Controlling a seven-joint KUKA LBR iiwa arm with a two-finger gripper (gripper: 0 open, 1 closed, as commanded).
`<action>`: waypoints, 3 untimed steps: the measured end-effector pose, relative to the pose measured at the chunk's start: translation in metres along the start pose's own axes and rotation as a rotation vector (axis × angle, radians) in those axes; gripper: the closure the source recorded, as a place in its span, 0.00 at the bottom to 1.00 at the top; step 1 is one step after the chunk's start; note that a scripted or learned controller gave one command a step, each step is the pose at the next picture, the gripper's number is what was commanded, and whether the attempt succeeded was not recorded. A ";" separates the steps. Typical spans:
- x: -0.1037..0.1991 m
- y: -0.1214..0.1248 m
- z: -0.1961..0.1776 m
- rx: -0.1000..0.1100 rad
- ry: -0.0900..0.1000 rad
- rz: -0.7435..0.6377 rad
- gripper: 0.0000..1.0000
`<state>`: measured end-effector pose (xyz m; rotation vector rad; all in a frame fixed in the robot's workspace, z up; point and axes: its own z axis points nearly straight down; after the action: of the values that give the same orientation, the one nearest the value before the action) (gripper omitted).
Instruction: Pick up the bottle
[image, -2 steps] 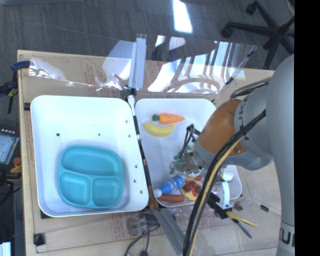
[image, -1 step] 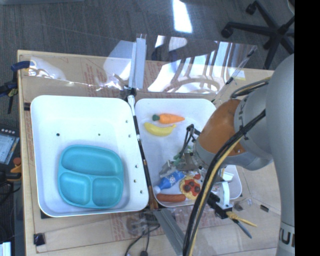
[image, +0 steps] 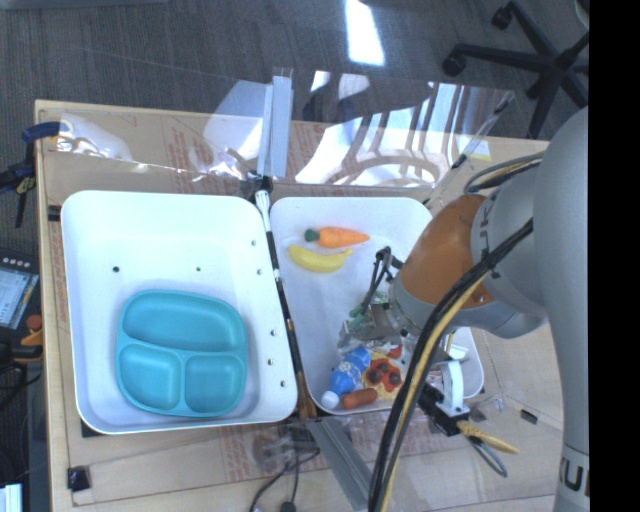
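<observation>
The bottle (image: 347, 374) is small and blue with a white cap. It lies tilted in the near part of the right bin (image: 300, 300), cap towards the front rim. My gripper (image: 368, 326) hangs over that bin, just behind and above the bottle, at the end of the grey arm with the orange band (image: 450, 255). The wrist body hides part of the bin's right side. Nothing visibly sits in the gripper.
A carrot (image: 343, 237) and a banana (image: 318, 259) lie at the back of the right bin. A pizza slice (image: 384, 375) and a sausage (image: 360, 398) crowd the bottle. The left bin (image: 90, 230) holds a blue divided plate (image: 183, 352). Cables (image: 420, 400) hang by the arm.
</observation>
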<state>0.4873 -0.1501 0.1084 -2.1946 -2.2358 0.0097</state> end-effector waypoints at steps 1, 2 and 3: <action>0.042 -0.012 -0.129 -0.006 -0.001 -0.027 1.00; 0.014 -0.011 0.018 -0.008 -0.001 -0.022 1.00; 0.014 -0.011 0.018 -0.008 -0.001 -0.022 0.00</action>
<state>0.4761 -0.1359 0.0908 -2.1737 -2.2647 0.0019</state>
